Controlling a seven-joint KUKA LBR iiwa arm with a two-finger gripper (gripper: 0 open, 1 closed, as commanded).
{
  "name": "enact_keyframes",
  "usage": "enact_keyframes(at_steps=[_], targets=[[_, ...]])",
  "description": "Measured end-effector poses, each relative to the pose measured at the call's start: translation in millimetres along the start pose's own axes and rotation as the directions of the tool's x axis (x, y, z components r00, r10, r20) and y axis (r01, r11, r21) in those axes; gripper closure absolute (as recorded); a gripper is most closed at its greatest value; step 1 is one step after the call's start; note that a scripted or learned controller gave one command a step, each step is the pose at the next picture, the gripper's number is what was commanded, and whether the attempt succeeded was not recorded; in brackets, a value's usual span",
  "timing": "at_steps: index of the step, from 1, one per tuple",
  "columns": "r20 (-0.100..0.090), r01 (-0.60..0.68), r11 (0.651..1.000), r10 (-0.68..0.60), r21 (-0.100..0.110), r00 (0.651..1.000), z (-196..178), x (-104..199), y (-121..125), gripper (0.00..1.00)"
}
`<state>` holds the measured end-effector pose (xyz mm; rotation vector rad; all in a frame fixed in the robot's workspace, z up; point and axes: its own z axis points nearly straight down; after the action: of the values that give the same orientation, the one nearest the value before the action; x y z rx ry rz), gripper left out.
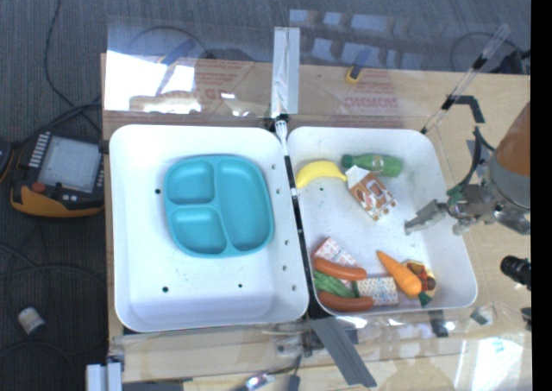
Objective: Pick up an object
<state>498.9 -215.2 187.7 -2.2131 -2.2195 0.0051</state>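
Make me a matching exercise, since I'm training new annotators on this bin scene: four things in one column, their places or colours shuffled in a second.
Things:
1. divided plate
2. banana
3. green bottle
4. carrot

Descriptions:
A. yellow, at the right bin's far left corner
B. orange, near the right bin's front edge
C. teal, alone in the left bin
D. lying along the right bin's far wall

Pairs: 1-C, 2-A, 3-D, 4-B
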Motion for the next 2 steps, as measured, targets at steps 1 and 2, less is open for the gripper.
enact_keyframes(at_steps=[1,2], targets=[[0.002,0.272,0.962,-0.272,-0.004,0.962,95.4,14.0,-13.4,0.0],[-0.002,0.271,0.963,-0.271,-0.003,0.963,89.1,14.6,-11.8,1.0]])
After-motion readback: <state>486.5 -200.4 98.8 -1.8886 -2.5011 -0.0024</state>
